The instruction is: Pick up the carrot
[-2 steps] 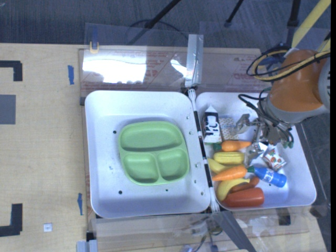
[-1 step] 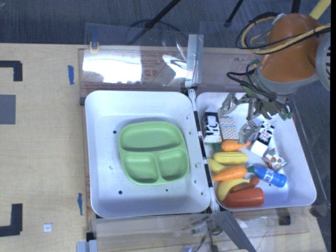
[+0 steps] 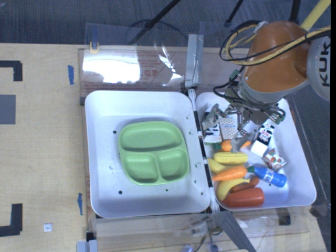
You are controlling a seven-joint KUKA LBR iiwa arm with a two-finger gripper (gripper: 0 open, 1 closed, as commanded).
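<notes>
The carrot (image 3: 229, 174) is an orange tapered toy lying on its side in the right bin (image 3: 299, 161), among other toy foods near the bin's left wall. My gripper (image 3: 240, 134) hangs over the back middle of that bin, below the orange band of the arm (image 3: 275, 56). It is a short way behind the carrot, with a yellow corn-like piece (image 3: 231, 158) between them. Nothing orange shows at the gripper's tip.
Around the carrot lie a blue bottle (image 3: 271, 177), a red sausage-like piece (image 3: 244, 197), a yellow banana (image 3: 223, 189), a small carton (image 3: 274, 159) and a white box (image 3: 264, 136). The left bin (image 3: 100, 140) holds a green divided plate (image 3: 155, 152).
</notes>
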